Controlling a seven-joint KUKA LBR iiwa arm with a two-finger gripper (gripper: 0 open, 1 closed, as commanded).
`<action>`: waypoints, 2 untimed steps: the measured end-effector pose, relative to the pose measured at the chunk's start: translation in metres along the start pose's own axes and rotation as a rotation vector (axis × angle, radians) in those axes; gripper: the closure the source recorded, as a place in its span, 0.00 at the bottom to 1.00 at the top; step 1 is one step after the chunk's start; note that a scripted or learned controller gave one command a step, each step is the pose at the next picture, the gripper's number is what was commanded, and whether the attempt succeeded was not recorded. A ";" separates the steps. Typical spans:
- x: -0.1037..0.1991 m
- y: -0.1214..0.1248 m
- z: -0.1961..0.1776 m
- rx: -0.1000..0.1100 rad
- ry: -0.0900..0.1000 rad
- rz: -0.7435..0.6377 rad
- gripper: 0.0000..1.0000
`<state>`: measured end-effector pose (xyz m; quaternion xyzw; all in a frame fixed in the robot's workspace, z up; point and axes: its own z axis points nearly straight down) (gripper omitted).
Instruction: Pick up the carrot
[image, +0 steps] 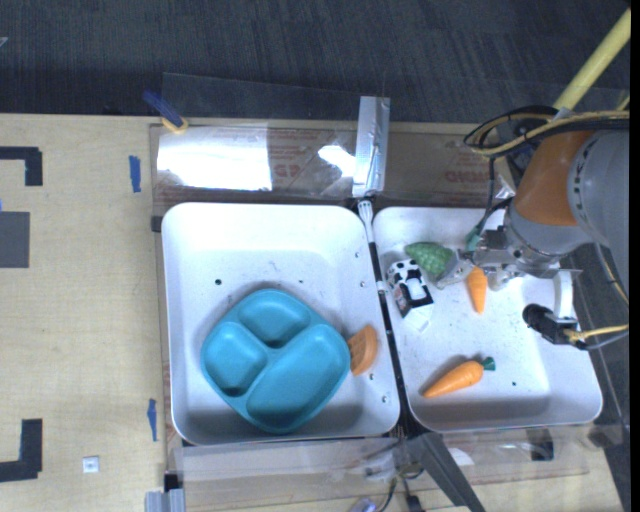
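My gripper (481, 267) hangs over the back of the right bin (575, 400), shut on the top of a small orange carrot (478, 291) that points straight down from between its fingers. A larger carrot with a green top (455, 377) lies flat at the bin's front, well apart from the gripper. The grey arm with its orange band (545, 185) reaches in from the right.
A green leafy item (433, 257) and a black-and-white object (408, 284) lie just left of the gripper. The left bin (200, 235) holds a blue divided plate (275, 358) and an orange piece (364, 349) against its right wall.
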<state>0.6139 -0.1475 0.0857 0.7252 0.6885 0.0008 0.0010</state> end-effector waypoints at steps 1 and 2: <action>0.001 0.002 -0.012 -0.005 -0.002 -0.004 1.00; 0.038 0.026 -0.075 0.000 -0.001 0.247 1.00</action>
